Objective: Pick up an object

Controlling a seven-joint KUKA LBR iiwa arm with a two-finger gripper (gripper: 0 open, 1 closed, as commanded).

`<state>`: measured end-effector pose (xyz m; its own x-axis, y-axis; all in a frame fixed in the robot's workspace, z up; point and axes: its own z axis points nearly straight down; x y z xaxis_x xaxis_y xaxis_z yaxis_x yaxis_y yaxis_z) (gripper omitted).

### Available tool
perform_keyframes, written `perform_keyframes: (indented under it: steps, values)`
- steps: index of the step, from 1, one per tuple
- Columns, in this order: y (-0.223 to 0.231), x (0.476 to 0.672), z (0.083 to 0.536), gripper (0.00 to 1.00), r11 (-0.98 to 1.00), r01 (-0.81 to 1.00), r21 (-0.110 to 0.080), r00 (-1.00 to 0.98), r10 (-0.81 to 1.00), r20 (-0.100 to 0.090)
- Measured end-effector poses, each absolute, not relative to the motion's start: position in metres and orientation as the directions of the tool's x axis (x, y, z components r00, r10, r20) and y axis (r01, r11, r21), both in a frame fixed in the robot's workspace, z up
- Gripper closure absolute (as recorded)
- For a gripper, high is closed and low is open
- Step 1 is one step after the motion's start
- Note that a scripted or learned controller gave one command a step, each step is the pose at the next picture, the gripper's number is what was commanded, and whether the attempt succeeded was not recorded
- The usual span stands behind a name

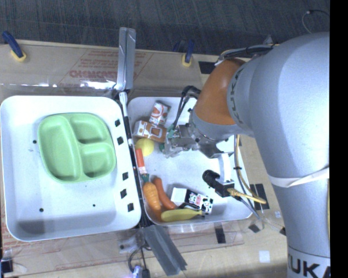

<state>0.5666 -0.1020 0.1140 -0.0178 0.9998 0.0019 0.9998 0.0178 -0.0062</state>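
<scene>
pincer low in right bin, lemon just to its left, can't tell pincer state.

A green divided tray is seen in the left bin. In the right bin, the gripper is positioned beside a lemon, above carrots and a banana.

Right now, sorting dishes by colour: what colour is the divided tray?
Light green, in the camera view.
</scene>
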Motion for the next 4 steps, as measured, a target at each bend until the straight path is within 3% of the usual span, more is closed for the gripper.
perform_keyframes:
  steps: [1, 2, 3, 4]
  values:
    - [-0.102, 0.567, 0.114, 0.00, 0.018, 1.000, -0.006, -0.018, 1.000, 0.002]
    - [-0.114, 0.621, 0.093, 0.00, -0.010, 1.000, -0.001, 0.010, 1.000, -0.007]
    - [-0.117, 0.625, 0.205, 0.00, 0.023, 1.000, -0.001, -0.023, 1.000, 0.001]
    - [-0.112, 0.622, 0.102, 0.00, 0.053, 0.999, -0.002, -0.053, 0.999, -0.002]
